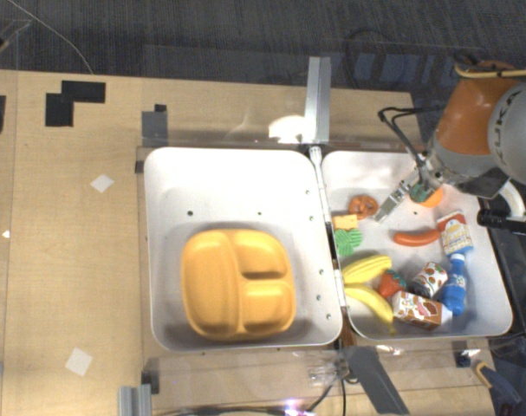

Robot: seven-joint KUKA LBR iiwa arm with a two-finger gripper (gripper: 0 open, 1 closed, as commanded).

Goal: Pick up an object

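Observation:
The right bin holds a heap of toy food. In it are a brown cookie, a red sausage, two bananas, a blue bottle and a red-and-white carton. My gripper is low in the bin's upper half, just right of the cookie and above the sausage. A small orange piece lies tight against the gripper's right side; whether it is gripped I cannot tell. The grey arm with its orange band comes in from the upper right.
The left bin holds a yellow compartment tray in its lower half. A metal post stands behind the divider between the bins. Small yellow and green pieces lie by the right bin's left wall.

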